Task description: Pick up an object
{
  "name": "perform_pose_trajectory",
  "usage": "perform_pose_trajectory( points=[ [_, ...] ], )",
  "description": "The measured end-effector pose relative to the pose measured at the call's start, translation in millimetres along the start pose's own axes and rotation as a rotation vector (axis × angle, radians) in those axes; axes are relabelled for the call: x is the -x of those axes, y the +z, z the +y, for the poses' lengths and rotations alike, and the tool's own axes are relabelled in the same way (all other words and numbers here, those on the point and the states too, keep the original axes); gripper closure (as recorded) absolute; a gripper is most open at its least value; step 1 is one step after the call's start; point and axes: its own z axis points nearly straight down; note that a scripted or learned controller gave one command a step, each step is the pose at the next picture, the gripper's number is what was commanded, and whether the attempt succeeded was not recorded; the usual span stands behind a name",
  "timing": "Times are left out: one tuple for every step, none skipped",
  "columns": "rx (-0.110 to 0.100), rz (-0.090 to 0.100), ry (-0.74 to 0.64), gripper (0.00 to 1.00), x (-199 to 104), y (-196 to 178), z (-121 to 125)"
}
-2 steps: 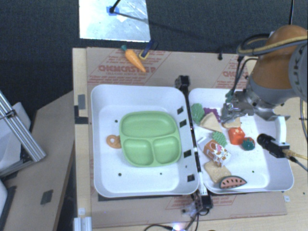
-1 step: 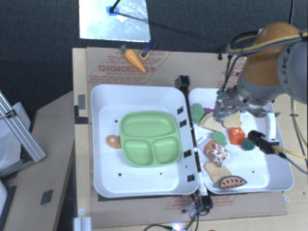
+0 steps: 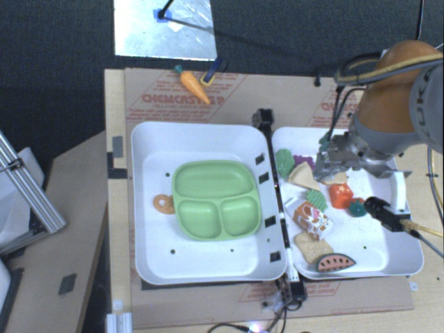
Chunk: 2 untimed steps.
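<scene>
My gripper (image 3: 330, 170) hangs low over the back of the right bin (image 3: 402, 255), reaching in from the right. Just left of it lie a pale wedge (image 3: 302, 177), a purple piece (image 3: 304, 161) and a green leafy toy (image 3: 284, 162). Right below it sit a red toy (image 3: 340, 196) and a small teal piece (image 3: 356, 209). Toward the front lie a green knobbly toy (image 3: 317, 199), a patterned box (image 3: 312, 218), a tan cracker (image 3: 305, 243) and a watermelon slice (image 3: 336, 262). I see nothing held.
The left bin (image 3: 152, 255) holds a green divided plate (image 3: 215, 198) and a small orange ring (image 3: 164, 204) beside it. A toy carrot (image 3: 194, 87) lies outside on the cardboard behind the bins. A black divider rail (image 3: 274, 186) separates the bins.
</scene>
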Motion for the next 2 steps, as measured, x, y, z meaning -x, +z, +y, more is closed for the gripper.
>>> perform_pose_trajectory(
  points=[
    [0.003, 0.001, -0.004, 1.0, -3.6, -5.8, 13.1],
    [0.002, 0.0, -0.001, 1.0, 2.9, -6.0, 12.1]
  ],
)
